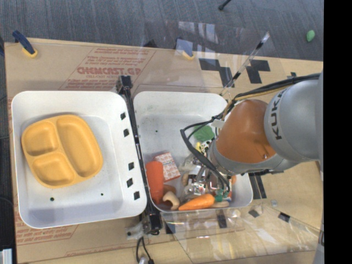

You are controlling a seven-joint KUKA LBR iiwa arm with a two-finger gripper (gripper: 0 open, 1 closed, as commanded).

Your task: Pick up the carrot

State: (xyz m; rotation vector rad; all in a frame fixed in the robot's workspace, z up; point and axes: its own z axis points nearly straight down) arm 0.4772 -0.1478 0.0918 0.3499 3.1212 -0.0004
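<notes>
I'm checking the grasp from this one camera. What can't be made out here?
- Gripper: blurred among wires, under the arm's wrist; whether it holds anything is unclear.
- Carrot: right end hidden behind the gripper.
- Green item: mostly covered by the arm.
- Right bin: right side hidden by the arm.

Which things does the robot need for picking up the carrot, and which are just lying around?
For the job:
carrot, near the front edge of the right bin
gripper, just above the carrot

Just lying about:
yellow divided tray in the left bin
long red-orange thing
small red-and-white packet
green thing, partly hidden by the arm
</notes>
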